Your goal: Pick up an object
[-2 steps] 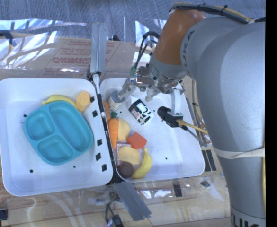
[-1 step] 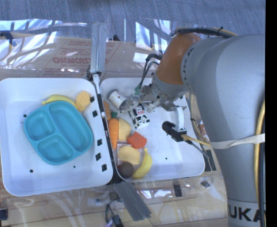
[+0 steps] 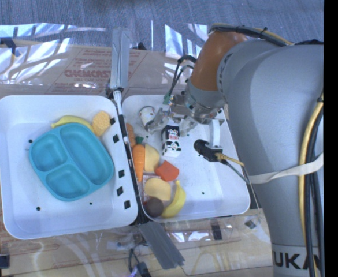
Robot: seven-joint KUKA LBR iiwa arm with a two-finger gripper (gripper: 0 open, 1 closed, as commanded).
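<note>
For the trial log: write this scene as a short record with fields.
left bin: blue divided tray, yellow banana, round cracker-like piece
right bin: carrot, red piece, second banana, small black-and-white cow toy
end effector: low over right bin's far part, just above the cow toy
grasp: cannot tell

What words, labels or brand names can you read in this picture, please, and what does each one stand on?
"UKA", with its first letter cut off: on the base of the arm, bottom right.
"CHEMCAST", faint red print, uncertain: on the brown sheet behind the left bin.
Smaller red lines around it: too blurred to read.
</note>
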